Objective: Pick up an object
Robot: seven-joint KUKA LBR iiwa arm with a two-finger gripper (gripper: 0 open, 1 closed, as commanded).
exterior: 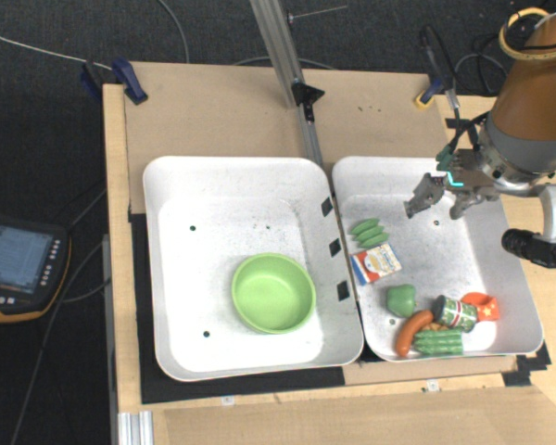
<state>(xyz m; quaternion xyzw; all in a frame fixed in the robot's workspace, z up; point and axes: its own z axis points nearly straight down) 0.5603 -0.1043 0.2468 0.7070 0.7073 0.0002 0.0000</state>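
- My hand (442, 200) hangs over the far part of the right bin (417, 172), with my two fingers spread apart and nothing between them
- My arm (528, 100) comes in from the right, the orange band sitting above the grey wrist
- Below my hand the floor of the right bin is bare white; the things lie nearer and to the left of me
- Closest to my hand is a green pea pod toy (370, 231), near the bin's left wall
- Just near of it lies a small red and white packet (376, 263), tilted
- Further toward the near side sits a green pepper (401, 298)
- At the near rim a cluster lies packed together: an orange carrot (411, 330), a green ribbed vegetable (439, 343) touching it, a small can with a green and red label (457, 314) on its side, and an orange-red piece (483, 306) just right of the can
- The left bin (222, 179) holds a light green bowl (273, 292), upright, toward its near right part, well apart from my hand
- Both bins rest side by side on the tan table (213, 109), their inner walls touching
- A pendant with a screen (18, 265) lies on the dark floor to the far left of the table
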